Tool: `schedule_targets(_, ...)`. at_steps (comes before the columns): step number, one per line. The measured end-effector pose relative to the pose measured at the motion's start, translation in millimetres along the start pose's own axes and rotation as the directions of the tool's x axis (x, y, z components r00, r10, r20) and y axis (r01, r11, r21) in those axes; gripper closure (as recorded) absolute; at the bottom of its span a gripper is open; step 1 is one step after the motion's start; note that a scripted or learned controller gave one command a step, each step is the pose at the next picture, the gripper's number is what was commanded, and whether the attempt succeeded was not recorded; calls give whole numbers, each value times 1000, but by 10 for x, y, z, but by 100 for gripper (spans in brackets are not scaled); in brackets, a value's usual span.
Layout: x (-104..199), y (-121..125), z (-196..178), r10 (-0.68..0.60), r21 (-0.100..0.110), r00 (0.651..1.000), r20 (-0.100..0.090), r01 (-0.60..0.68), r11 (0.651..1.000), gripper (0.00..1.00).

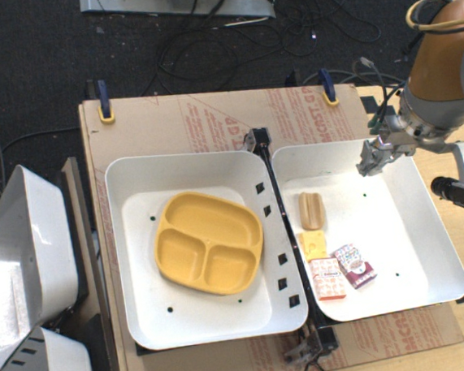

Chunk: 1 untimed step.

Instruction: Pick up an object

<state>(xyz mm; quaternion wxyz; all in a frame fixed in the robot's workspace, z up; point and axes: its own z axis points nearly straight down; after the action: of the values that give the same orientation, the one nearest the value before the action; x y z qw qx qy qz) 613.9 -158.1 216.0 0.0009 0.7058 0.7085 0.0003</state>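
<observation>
The hand [372, 160] hangs over the far right part of the right bin [408, 229], at the end of the grey arm [442, 79] with its orange band; whether it is apart or together cannot be told from this view, and nothing shows in its grip. The white floor directly beneath it is bare. Nearer the camera and to the left of the hand, by the bin's left wall, lies a tan hot-dog bun [311, 210]. Just past that, farther from the hand, sits a yellow square piece [313, 243], and touching its near edge a red-and-white packet [328, 278]. Beside the packet, on the hand's side, rests a small maroon and white carton [355, 265], tilted. Nothing stands between the hand and these four things. Beyond the black divider [277, 217], well apart from the hand, the left bin [141, 255] holds a yellow three-compartment plate [208, 242]. Both bins sit on a cardboard-covered tabletop [209, 117].
</observation>
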Motion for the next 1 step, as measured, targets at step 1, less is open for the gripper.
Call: schedule_targets(1, 530, -10, 112, -5, 7, 1000, -3, 5, 1000, 100)
